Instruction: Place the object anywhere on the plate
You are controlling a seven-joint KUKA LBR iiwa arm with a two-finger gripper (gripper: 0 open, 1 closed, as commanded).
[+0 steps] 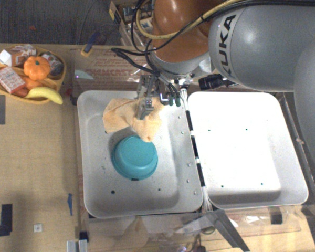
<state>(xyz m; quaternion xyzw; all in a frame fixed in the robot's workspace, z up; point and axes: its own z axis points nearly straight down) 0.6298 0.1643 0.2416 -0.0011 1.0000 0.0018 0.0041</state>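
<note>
A tan cloth (121, 118) lies crumpled in the upper part of the left bin (94, 193). My gripper (144, 111) reaches down onto the cloth's right side, its fingers pinched together on a raised fold. From that fold a flap of cloth hangs down to the top edge of the teal plate (135, 159). The round plate sits in the middle of the left bin, just below the cloth and the gripper.
The right bin (241, 151) sits beside the left one. A basket (26, 80) with a small pumpkin, a banana and boxes stands on the bench at far left. Cables and the arm's orange wrist band hang over the bins' back edge.
</note>
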